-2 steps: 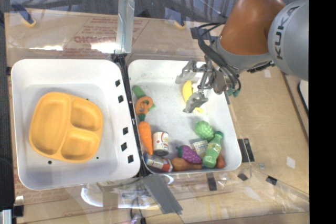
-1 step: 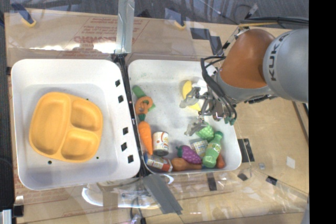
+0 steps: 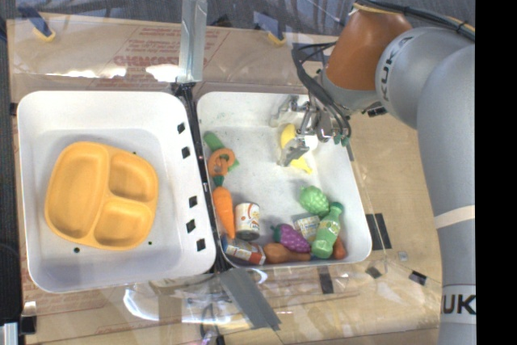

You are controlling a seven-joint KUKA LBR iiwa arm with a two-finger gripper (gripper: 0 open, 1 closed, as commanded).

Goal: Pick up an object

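A yellow sectioned plate [image 3: 101,195] lies in the left white bin [image 3: 48,113], three compartments showing, set toward the bin's left half. A row of black clips [image 3: 191,188] runs down the divide where the two bins meet, and a strip of grey tape [image 3: 192,36] stands above that divide on the brown board behind.

In the right white bin [image 3: 242,105], toy food crowds the left wall and the near edge. A green-and-orange piece [image 3: 219,157] sits highest along the wall, with a carrot [image 3: 222,210] lying lengthwise just below it. Beside the carrot's lower end stands a small can [image 3: 247,219] with a white label. Along the near edge lie a dark red piece [image 3: 244,254], a bunch of purple grapes [image 3: 294,238] and a brownish piece [image 3: 279,253], packed close. To their right, a green bottle [image 3: 326,233] leans against the corner, and a bumpy green fruit [image 3: 314,199] rests just above it.

Farther up the bin, apart from the cluster, a yellow object [image 3: 292,148] lies on the white floor. The gripper [image 3: 300,133] is down directly over it, metal parts overlapping its top, the fingers partly spread to either side of the yellow shape; whether they are pressing on it cannot be told. The grey arm [image 3: 436,85], with its orange band [image 3: 363,48], reaches in from the right over the bin's far corner.
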